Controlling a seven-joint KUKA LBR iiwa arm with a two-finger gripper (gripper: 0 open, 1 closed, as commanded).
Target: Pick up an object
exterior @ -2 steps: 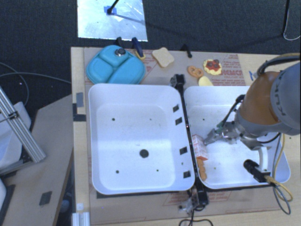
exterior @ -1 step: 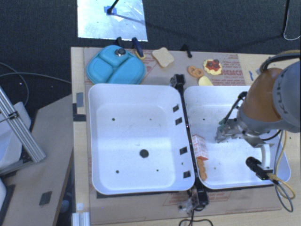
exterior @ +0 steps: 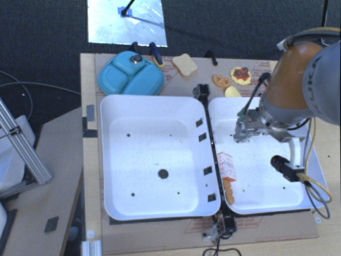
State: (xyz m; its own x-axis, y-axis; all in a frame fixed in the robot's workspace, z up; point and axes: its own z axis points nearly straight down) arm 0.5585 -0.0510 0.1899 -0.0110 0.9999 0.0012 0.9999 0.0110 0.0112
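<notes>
End effector (exterior: 242, 134) hovers over the upper part of the right bin (exterior: 282, 201) — I cannot tell whether it is wide or narrow from this slant. My likeliest target, a red-and-white packet (exterior: 226, 166), lies below and left of it against the divider, long axis running up and down the frame. An orange piece (exterior: 229, 191) sits just beneath the packet. I count two bins, two things in the right one, a dark disc (exterior: 163, 174) in the left bin (exterior: 114, 143), and one arm. On the worktop's upper edge lie a blue tray (exterior: 131, 74) and toast (exterior: 185, 64).
</notes>
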